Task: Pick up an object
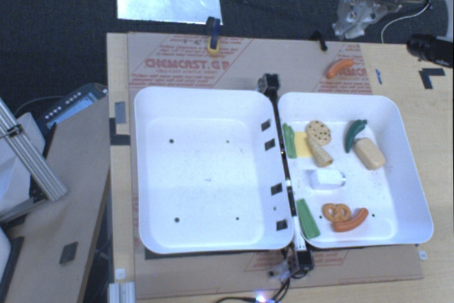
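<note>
The jaws hang high above the counter beyond the far edge of the right bin; whether they are apart or together I cannot tell. The right bin holds a cookie, a yellow cheese slice, a green pepper, a bread piece, a white block, a pretzel and a sausage. An orange carrot lies on the counter behind that bin. The left bin sits alongside.

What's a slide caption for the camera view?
Gripper hovers beyond the right bin of toy food; one sausage lies outside it.
</note>
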Robot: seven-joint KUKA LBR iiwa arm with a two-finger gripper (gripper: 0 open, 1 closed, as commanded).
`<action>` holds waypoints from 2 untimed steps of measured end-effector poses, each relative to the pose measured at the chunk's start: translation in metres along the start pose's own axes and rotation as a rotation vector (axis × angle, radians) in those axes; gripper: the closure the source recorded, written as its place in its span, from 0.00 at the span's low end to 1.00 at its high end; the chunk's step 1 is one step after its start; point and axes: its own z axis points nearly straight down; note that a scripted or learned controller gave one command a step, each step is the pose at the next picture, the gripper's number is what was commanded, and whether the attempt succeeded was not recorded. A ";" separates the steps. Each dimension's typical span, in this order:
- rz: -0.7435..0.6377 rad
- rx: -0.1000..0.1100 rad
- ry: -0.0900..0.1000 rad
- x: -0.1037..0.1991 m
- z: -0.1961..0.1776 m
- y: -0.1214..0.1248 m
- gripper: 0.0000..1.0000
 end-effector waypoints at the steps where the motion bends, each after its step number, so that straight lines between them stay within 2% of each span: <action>1: 0.000 0.025 0.000 0.060 0.063 -0.021 1.00; 2: 0.005 0.018 -0.001 0.050 0.040 -0.039 1.00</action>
